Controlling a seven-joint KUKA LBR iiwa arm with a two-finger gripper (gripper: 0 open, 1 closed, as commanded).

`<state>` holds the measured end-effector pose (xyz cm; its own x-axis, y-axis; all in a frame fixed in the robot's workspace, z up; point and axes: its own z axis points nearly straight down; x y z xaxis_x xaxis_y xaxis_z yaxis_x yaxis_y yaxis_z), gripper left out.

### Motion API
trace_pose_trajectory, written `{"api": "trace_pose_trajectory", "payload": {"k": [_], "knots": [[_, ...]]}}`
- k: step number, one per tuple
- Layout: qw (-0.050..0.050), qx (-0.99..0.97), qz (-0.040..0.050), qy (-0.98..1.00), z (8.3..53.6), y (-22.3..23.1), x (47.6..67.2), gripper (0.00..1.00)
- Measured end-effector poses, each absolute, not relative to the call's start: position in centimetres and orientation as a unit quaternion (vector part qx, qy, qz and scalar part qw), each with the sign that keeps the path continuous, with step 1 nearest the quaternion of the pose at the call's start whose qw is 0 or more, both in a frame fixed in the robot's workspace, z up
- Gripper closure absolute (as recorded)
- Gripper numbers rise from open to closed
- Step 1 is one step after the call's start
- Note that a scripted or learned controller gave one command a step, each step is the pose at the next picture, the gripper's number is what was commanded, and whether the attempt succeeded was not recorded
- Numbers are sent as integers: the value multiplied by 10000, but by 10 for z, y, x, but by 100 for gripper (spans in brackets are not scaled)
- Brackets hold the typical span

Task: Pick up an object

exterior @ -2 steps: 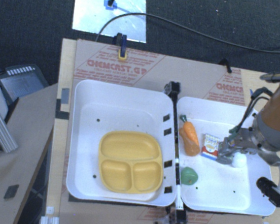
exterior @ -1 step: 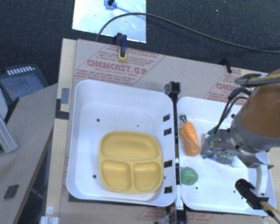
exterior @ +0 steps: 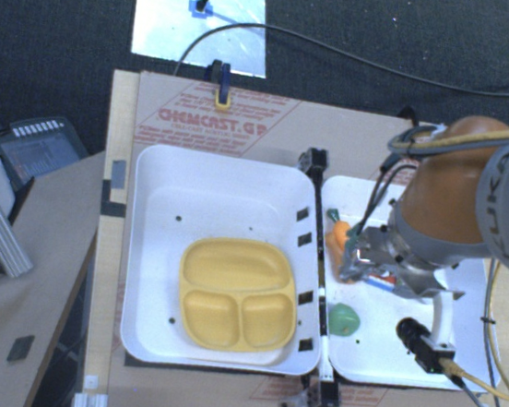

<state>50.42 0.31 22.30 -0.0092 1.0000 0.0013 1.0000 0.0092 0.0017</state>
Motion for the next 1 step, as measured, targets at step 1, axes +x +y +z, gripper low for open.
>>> {"api": "trace_pose_trajectory", "payload": {"k": [1], "knots": [[-3, 7031, 15, 7111, 231, 62, 510, 100]]}}
